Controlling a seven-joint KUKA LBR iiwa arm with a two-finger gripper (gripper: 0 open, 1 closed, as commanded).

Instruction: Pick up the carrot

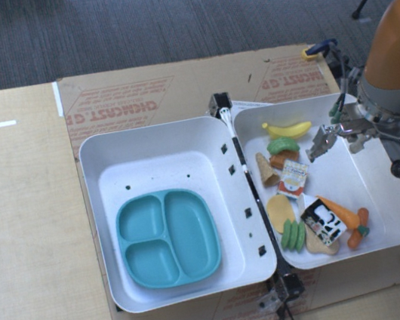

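The carrot [339,210], orange and slim, lies slantwise in the front part of the right bin [377,185], next to a black-and-white packet [324,222]. My gripper [337,143] hangs over the back right of that bin, well behind the carrot and apart from it. Its fingers [319,144] are spread open with nothing between them.
The right bin also holds a yellow banana [289,129], a green leafy piece [282,145], green pea pods [293,235], a small red-and-white packet [293,176] and other toy foods. A teal divided plate [169,237] sits in the left bin [103,172].
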